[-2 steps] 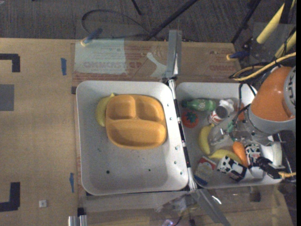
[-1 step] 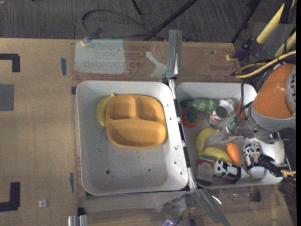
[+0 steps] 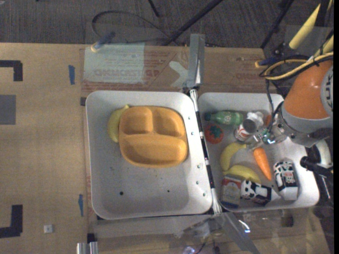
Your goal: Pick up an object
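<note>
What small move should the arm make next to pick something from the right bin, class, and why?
Probably lower the tool slightly toward the carrot: it sits just above the carrot's leafy end in the right bin, with no object visibly held yet.

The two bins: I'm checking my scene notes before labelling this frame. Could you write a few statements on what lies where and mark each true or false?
1. The orange divided tray lies in the left bin. True.
2. A carrot lies in the right bin. True.
3. The green bottle lies in the left bin. False: it lies in the right bin, near its far wall.
4. A yellow item pokes out from under the tray's left edge. True.
5. The two bananas lie on the divided tray. False: they lie in the right bin, left of the carrot.
6. The end effector is over the left bin. False: it is over the right bin, near the carrot.
</note>
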`<state>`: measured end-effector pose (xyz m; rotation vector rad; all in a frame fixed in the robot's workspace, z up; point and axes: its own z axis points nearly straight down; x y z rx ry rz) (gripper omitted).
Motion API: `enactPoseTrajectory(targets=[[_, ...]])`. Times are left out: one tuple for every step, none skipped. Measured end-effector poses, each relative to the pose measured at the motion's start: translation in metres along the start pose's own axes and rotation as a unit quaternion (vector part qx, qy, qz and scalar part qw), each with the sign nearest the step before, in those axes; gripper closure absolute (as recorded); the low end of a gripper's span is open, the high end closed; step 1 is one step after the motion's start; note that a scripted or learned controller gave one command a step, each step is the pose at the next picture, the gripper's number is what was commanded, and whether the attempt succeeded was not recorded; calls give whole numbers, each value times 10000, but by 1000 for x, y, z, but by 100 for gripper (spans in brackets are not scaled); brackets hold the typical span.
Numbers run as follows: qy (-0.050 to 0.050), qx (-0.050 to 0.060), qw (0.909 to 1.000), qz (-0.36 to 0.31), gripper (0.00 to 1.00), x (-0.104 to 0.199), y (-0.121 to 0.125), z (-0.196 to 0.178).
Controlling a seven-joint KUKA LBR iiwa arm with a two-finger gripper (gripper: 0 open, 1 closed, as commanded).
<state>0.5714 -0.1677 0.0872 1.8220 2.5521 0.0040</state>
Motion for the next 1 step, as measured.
enactPoseTrajectory(targets=[[8,14,10000,77,100,37,58,-105]])
